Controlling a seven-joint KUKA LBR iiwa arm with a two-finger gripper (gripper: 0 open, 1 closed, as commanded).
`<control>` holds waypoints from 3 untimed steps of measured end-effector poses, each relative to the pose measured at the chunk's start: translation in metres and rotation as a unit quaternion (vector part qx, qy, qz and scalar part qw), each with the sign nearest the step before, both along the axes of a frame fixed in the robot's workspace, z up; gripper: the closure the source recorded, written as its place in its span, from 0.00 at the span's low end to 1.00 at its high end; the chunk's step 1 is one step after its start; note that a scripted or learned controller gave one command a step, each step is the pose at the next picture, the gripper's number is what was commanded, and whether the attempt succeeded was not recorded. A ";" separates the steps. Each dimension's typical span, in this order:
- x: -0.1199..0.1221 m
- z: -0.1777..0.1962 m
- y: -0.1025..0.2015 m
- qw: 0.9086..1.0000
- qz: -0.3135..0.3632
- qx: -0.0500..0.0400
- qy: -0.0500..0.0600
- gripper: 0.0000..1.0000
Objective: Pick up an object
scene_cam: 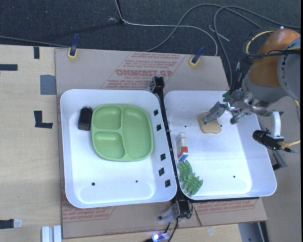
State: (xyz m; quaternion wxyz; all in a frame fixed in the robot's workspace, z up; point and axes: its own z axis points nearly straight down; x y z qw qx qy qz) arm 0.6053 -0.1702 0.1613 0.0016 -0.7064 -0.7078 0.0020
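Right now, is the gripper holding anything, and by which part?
Cannot be told: the gripper sits over the tan object's top edge, but no grasp is visible.

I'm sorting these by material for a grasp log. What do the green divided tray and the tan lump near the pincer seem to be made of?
Green divided tray: probably moulded plastic, smooth with a soft sheen, rounded compartments. Tan lump: matte and irregular, perhaps foam or a bread-like toy; too blurred to be sure.

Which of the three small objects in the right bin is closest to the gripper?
The tan object: the gripper is right over it. The tube and green item lie farther left.
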 end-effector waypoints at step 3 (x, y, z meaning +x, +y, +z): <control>0.001 -0.062 0.005 1.000 0.000 -0.004 -0.008 1.00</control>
